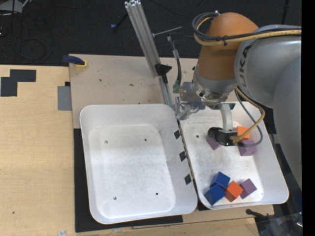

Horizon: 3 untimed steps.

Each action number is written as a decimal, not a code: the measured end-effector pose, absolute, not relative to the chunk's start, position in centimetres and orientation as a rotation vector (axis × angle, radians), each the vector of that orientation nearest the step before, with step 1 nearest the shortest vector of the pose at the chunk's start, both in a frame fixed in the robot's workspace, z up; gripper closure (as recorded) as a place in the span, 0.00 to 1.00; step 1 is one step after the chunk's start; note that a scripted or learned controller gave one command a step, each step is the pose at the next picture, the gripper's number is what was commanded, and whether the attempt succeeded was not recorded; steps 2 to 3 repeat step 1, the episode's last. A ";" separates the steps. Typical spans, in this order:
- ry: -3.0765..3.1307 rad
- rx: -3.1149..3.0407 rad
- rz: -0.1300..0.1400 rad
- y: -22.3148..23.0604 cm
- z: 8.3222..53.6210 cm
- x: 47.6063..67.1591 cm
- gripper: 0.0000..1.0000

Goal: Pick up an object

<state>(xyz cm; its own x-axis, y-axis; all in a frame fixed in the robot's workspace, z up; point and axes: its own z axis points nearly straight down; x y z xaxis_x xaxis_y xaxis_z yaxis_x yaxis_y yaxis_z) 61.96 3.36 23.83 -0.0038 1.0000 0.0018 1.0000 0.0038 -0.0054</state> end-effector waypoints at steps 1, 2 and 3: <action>-2.222 -2.213 0.006 7.8 22.2 59.9 1.00; -2.222 -2.213 0.006 7.8 22.2 59.9 1.00; -2.222 -2.213 0.006 7.8 22.2 59.9 1.00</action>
